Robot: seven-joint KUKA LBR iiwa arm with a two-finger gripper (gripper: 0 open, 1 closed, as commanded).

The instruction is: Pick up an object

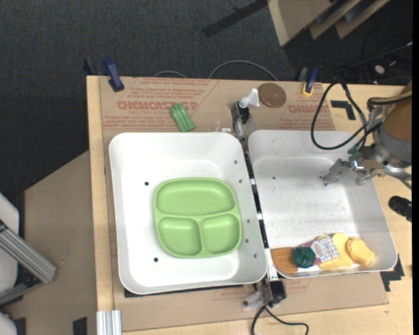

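Dark grey carpet floor (52, 78), cardboard-topped bench (157, 98), blue clamps (112, 73), wooden furniture (321, 19) at top right

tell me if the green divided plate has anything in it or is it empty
Empty. The green divided plate lies flat in the left bin, and all three compartments show bare green.

Arm: reached in from the right, wrist low. Gripper (335, 171): pointed left, nothing visible between its fingers.
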